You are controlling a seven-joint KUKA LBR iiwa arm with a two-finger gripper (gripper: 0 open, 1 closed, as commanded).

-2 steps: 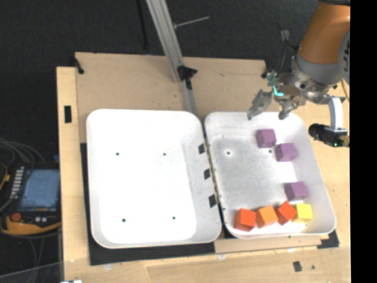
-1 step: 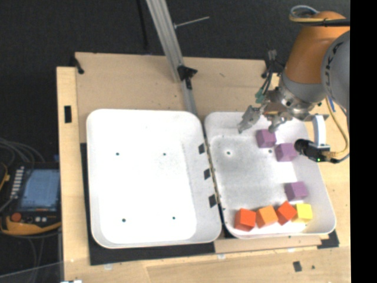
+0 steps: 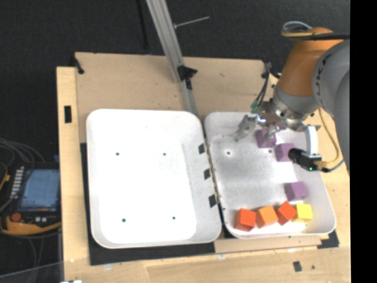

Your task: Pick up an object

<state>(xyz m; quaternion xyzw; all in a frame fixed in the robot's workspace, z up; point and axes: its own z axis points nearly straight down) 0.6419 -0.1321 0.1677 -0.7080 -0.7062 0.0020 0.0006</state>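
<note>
Hovering tool (image 3: 254, 126) beside purple block (image 3: 265, 138), orange blocks (image 3: 266, 216) well apart

The arm (image 3: 318, 69) enters from the right at the far side, its grey body leading to the orange band above the wrist. The wrist points down and leftward. The hand (image 3: 254, 127) sits low at the far right, its metal fingers (image 3: 242, 128) angled toward the left. Finger spacing cannot be determined.
</note>
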